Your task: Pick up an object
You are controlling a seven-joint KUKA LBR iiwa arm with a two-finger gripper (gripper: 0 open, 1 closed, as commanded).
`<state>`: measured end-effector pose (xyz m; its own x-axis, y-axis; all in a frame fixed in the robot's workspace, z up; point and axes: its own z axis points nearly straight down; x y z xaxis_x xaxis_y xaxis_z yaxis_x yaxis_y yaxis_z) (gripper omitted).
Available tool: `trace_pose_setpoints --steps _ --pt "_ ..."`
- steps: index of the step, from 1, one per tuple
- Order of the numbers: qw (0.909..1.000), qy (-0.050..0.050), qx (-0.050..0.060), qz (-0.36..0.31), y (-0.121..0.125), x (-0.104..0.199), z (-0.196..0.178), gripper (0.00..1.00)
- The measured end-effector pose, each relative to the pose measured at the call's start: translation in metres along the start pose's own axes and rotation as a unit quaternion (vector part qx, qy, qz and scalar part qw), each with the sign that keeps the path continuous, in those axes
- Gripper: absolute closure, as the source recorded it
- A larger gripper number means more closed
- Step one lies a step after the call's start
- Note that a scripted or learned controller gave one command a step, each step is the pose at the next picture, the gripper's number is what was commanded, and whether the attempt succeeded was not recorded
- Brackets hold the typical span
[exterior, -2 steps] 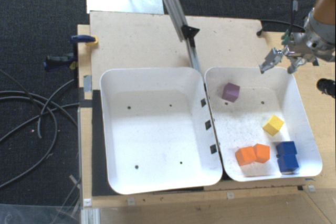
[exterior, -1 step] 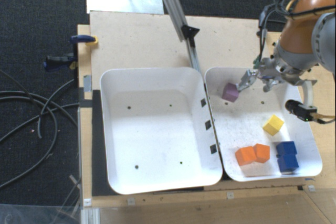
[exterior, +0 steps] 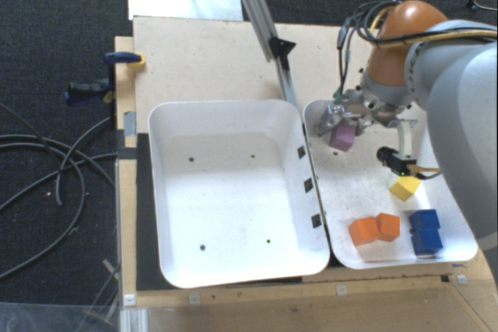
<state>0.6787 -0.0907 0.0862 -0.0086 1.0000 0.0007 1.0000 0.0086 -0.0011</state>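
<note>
A purple block (exterior: 341, 138) was seen clamped between the fingers of the pincer (exterior: 340, 128), apparently lifted over the far end of the right bin (exterior: 459, 249), probably to clear the floor. An orange piece (exterior: 373, 229), yellow block (exterior: 405, 188) and blue block (exterior: 426, 232) were left lying nearer the front

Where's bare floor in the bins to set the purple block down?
The left bin has open floor wall to wall. The right bin is crowded near its front: orange blocks, blue block, yellow block. A small bare patch lies beside the divider, under the purple block.
</note>
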Motion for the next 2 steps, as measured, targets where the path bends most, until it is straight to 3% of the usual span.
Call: trace_pose_setpoints --steps 1,2 --pt "1.0 -0.001 -0.004 0.0 0.0017 -0.0025 -0.0168 1.0" --pt "1.0 -0.002 -0.004 -0.001 0.0016 -0.0025 -0.0165 0.0"
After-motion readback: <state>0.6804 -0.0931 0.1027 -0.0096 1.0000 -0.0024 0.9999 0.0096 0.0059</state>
